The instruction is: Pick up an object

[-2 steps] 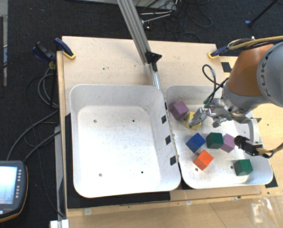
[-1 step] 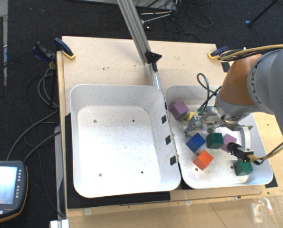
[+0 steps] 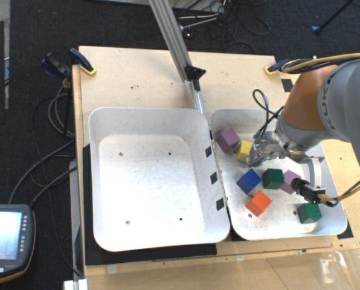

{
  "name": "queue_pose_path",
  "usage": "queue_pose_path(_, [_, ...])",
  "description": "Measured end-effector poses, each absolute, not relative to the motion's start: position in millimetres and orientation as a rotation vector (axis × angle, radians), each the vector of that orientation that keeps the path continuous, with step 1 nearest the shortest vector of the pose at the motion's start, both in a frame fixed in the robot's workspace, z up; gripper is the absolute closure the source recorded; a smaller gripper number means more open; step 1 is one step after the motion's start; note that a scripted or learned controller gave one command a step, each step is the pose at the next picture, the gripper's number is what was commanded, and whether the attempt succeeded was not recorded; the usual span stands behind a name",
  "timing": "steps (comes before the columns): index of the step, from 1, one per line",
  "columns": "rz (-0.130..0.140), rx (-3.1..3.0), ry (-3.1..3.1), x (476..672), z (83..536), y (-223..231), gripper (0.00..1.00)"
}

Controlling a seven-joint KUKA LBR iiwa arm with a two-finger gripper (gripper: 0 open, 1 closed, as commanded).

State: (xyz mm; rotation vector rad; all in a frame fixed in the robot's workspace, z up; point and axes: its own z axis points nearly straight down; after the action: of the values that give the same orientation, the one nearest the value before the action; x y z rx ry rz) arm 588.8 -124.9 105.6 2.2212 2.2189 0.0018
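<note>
a dark carpeted floor surrounds a pale beige wooden bench [image 3: 144, 71], with loose black cables trailing along its left side and behind it. at the far lower left sits a handheld control pendant with a lit screen [image 3: 8, 240]. blue-and-yellow clamps [image 3: 80, 61] grip the bench's back left corner, and another sits at the back right. a slanted silver metal pole [image 3: 171, 32] comes down from the top toward the gap between the bins.

the left shallow white plastic bin [image 3: 150, 174] shows only dark specks on its floor. just beside it, the right shallow white plastic bin [image 3: 228, 222] holds all the cubes. going left to right there: a purple foam cube [image 3: 228, 139] near the back left, a yellow foam cube [image 3: 244, 150] just beside it, a blue foam cube [image 3: 249, 180] nearer the front, an orange foam cube [image 3: 258, 203] in front of that, a dark green foam cube [image 3: 273, 177] in the middle, a light purple foam cube [image 3: 291, 180] touching or just beside it, and another dark green foam cube [image 3: 309, 212] at the front right.

the grey arm with the orange band [image 3: 325, 107] reaches in from the right, and its two-finger gripper [image 3: 257, 154] is low over the bin right at the yellow cube's right side. whether it is open, closed or gripping the cube i cannot tell.
</note>
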Motion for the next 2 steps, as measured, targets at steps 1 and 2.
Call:
queue_pose_path(1, [0.006, 2.215, 2.219, 589.3, 170, -126, 1.00])
queue_pose_path(2, [0.007, 2.213, 2.219, 591.0, 234, -127, 1.00])
